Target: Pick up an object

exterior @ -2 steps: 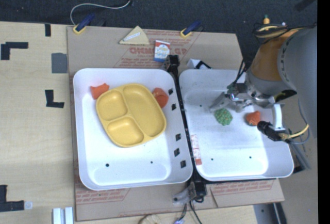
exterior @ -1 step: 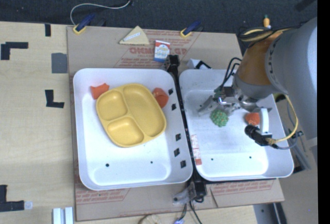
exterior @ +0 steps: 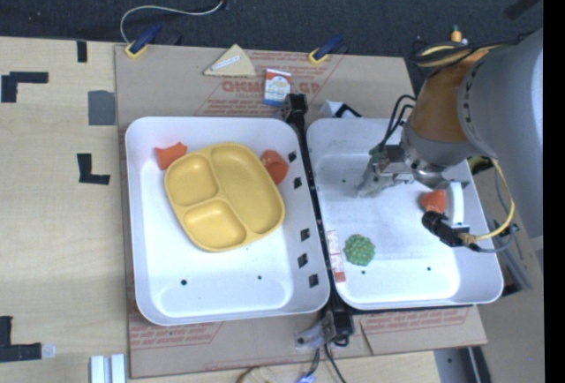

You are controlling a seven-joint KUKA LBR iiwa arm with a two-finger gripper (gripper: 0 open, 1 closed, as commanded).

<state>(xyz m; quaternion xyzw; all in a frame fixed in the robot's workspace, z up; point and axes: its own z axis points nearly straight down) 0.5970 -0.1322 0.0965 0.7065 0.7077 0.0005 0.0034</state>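
We see the grey arm [exterior: 494,99] with its orange band reaching in from the right over the right bin [exterior: 441,284], its wrist hanging above that bin's upper half. The two white bins sit side by side on a sheet of brown cardboard [exterior: 177,81], the left bin [exterior: 150,284] just beside the right one, with a dark divider between them. In the left bin lies a yellow three-compartment tray [exterior: 225,194], set at a slant, with an orange piece [exterior: 169,153] touching its upper left corner and a second orange piece [exterior: 276,166] tucked against its right edge. The gripper [exterior: 371,185] hovers low over the bare upper left part of the right bin's floor; we cannot tell how its tips are set, since they blur into one pale shape. A green bumpy ball [exterior: 359,249] rests on the right bin's floor, below the gripper and apart from it. A small orange object [exterior: 433,199] lies near the right bin's right wall, partly behind the arm's cabling. Above the bins, a small red, white and blue carton [exterior: 277,87] stands on the cardboard.
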